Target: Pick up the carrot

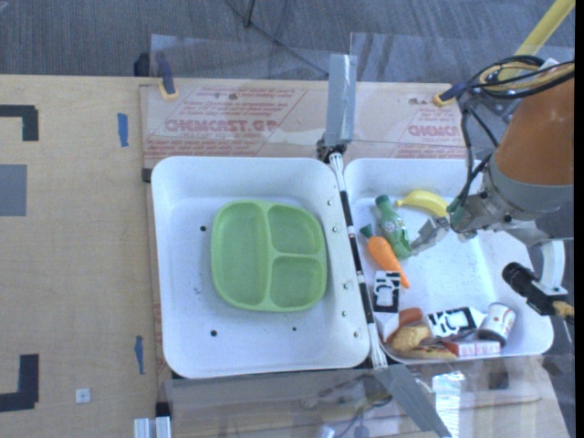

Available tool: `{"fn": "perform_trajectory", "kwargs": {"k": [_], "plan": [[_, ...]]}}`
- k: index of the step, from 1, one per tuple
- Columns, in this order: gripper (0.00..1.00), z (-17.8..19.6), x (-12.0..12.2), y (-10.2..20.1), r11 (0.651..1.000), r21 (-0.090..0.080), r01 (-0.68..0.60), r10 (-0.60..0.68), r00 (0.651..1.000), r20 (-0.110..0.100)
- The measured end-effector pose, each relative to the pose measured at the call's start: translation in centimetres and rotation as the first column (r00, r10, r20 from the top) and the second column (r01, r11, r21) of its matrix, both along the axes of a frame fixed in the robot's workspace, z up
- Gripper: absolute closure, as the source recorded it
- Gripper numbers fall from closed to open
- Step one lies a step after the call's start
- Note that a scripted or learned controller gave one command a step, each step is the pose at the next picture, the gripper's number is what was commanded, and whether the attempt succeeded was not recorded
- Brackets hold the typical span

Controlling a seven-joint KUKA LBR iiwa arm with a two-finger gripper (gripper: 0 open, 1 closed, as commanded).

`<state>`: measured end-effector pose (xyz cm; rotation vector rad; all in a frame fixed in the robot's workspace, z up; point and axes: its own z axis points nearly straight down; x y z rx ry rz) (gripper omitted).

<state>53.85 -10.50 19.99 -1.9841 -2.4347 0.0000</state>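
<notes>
Camera view has the arm reaching in from the right, orange band up high, wrist angled down and leftward into the right bin point(525, 331). The gripper point(425, 236) sits low beside the carrot point(385, 255), which lies along the bin's left wall, orange tip trailing toward the bottom, green top touching a green bottle point(388, 215). A banana point(423, 202) rests just above the fingers. The fingers look slightly parted with nothing between them, though they are small here and hard to read; the carrot is just to their left, apart from them, not gripped.

By my reading this is the approach step, the grasp not yet made. The next move calls for a short shift left to straddle the carrot's middle, then a close across its narrow width. Tricky spot: bottle and banana crowd the upper end, and the wall hems in the far side, so one finger could easily catch on a neighbour. The left bin point(173, 272) carries a green divided plate point(270, 255).
</notes>
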Motion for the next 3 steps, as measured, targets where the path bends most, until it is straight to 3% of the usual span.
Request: {"fn": "perform_trajectory", "kwargs": {"k": [1, 2, 3], "plan": [[0.00, -1.5, 0.5, 9.9, 0.999, 0.000, -0.049, 0.049, 0.999, -0.001], [0.00, -1.6, -5.9, 7.8, 0.987, 0.000, -0.161, 0.161, 0.987, -0.001], [0.00, -3.1, -5.9, 0.4, 0.985, 0.001, -0.172, 0.172, 0.985, 0.000]]}}
